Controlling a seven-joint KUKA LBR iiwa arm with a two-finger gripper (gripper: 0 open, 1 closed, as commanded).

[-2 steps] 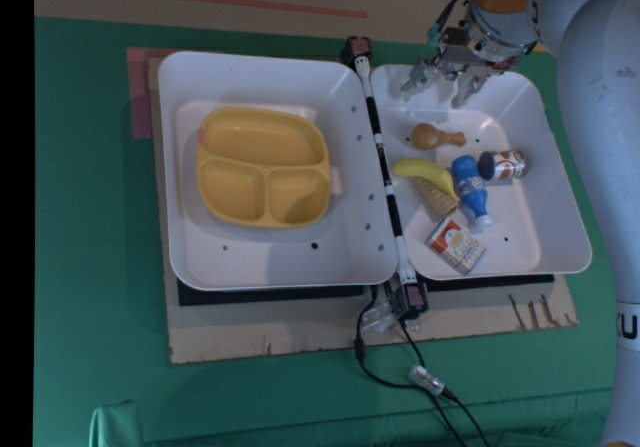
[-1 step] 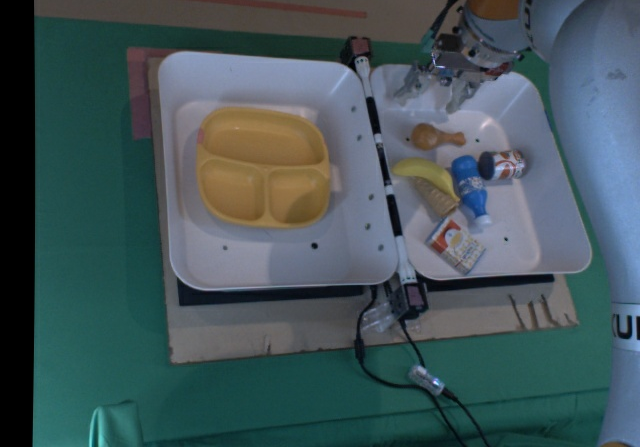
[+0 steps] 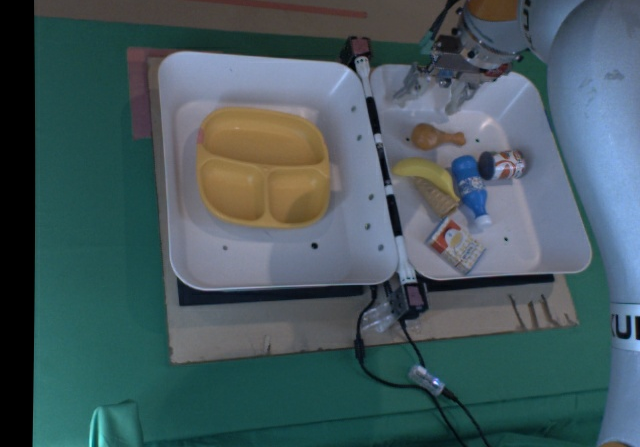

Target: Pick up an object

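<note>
My gripper [image 3: 433, 95] hangs over the far end of the right bin [image 3: 560, 225], fingers spread open with nothing between them. Just below it in the bin lies a brown chicken drumstick [image 3: 436, 138]. Further toward the front are a yellow banana [image 3: 423, 172], an ice cream cone [image 3: 437, 199], a blue bottle with a white cap [image 3: 469, 189], a small can lying on its side [image 3: 502, 166] and a small orange and white box [image 3: 457, 244]. The gripper is above the drumstick and apart from it.
The left bin [image 3: 190, 85] holds a yellow divided tray [image 3: 264, 166]. A black rail [image 3: 383, 170] runs between the two bins. Cables [image 3: 400, 355] trail off the bench's front edge. The arm [image 3: 585, 85] comes down over the right bin's right side.
</note>
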